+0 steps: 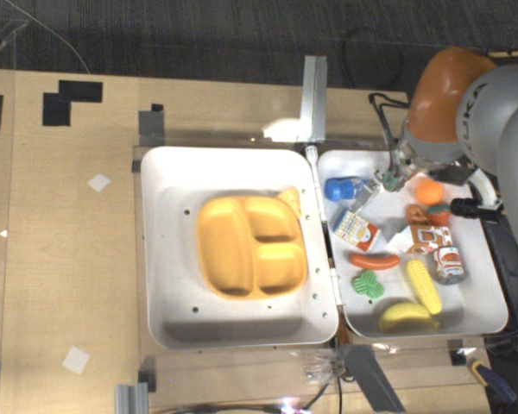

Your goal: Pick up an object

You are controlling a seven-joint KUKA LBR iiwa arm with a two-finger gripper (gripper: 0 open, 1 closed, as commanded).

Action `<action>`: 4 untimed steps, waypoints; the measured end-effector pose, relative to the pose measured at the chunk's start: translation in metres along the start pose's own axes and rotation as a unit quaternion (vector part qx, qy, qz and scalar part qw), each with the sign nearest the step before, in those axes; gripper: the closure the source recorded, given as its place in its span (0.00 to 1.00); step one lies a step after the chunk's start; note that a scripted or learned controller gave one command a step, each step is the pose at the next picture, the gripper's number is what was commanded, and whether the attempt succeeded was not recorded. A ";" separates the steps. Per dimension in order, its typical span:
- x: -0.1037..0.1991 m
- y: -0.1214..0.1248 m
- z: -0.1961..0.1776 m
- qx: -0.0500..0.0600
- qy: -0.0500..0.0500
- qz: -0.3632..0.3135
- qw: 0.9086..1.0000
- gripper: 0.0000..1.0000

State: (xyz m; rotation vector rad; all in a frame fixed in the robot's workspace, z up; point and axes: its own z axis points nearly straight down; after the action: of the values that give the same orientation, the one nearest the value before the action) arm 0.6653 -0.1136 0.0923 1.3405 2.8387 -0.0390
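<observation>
- Step in hand, by my reading: the approach. Nothing sits in the gripper (pixel 388 179), which hangs low over the far end of the right bin (pixel 492 274), near its far left corner.
- Gripper state: cannot tell. The tip is small and mixed up with cable and glare.
- Arm (pixel 492 110) reaches in from the right, with the orange band (pixel 440 93) just above the wrist.
- All the loose items lie in the right bin. Closest to the gripper: a blue bottle (pixel 341 188) just to its left and an orange ball (pixel 429 191) just to its right.
- A little nearer the camera: a small carton (pixel 356 228), a red sausage (pixel 374 261), a green piece (pixel 369 285).
- Well apart from the gripper, at the near end: corn cob (pixel 423 285), banana (pixel 407 316), and a small can (pixel 449 264) beside the corn.
- Left bin (pixel 164 231) holds a yellow divided tray (pixel 250 244), well away from the gripper.
- The next move likely calls for picking one target, probably the bottle or the ball. The gripper must centre over it, drop, then close.
- Risk, as I judge it: the items crowd together, so a neighbour may get nudged.
</observation>
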 end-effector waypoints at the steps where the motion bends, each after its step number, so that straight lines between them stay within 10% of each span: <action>1: 0.024 -0.010 0.004 -0.012 0.001 -0.003 1.000 0.00; 2: 0.007 0.005 0.005 -0.009 0.007 0.123 0.992 0.00; 3: 0.003 0.003 -0.007 -0.008 0.002 0.122 0.992 1.00; 4: -0.009 -0.005 0.004 -0.013 0.005 0.193 0.981 1.00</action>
State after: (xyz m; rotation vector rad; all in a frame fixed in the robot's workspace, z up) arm 0.6671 -0.1236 0.0882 1.8605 2.5210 0.0079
